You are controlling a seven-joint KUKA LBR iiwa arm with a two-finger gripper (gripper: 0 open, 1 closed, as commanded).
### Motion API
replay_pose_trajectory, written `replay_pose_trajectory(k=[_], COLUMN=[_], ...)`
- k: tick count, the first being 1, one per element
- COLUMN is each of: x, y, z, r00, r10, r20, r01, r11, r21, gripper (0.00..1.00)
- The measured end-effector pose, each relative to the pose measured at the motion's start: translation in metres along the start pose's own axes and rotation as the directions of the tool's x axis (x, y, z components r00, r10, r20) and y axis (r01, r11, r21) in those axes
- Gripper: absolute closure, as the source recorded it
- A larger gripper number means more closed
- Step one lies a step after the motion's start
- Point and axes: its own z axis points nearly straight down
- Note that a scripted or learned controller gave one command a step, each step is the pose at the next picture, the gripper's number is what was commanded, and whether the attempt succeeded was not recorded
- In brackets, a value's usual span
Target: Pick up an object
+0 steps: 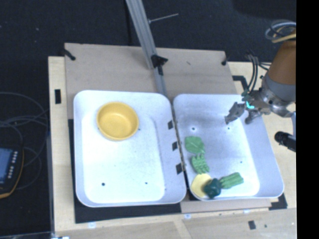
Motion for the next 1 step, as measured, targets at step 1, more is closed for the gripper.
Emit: replay_pose_trajectory(k=[1], x=[0.0], y=[0.0], z=[0.0001], r00=[1.0], r10=[0.0], r20=[0.0], r01=[0.0], r11=[1.0], r21=[0.0], gripper=[0.0])
